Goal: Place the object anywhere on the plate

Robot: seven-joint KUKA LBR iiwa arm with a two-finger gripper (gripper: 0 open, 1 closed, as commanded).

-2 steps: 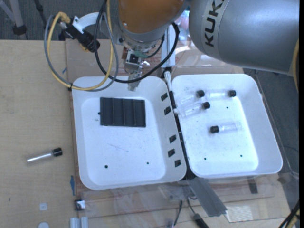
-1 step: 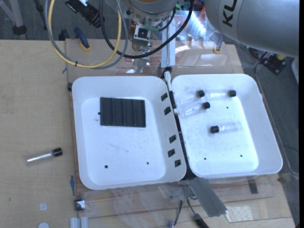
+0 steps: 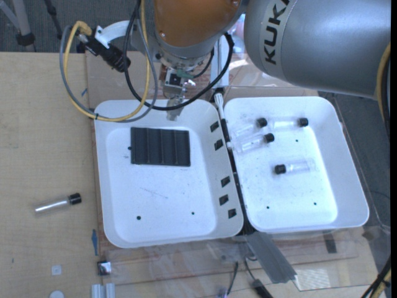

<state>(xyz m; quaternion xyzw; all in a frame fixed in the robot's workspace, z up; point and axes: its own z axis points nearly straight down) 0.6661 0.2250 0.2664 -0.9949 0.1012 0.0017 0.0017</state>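
A plate is lying in the left bin. Four vials are lying in the right bin. Another vial is resting on the worktop, left of both bins.

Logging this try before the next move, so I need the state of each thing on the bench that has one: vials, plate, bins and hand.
Hand: over the back rim of the left bin, nothing seen held.
Black ridged plate: flat in the left bin, nothing on it.
Four capped vials: lying on their sides in the right bin.
Fifth capped vial: on its side on the bench, left of both bins.
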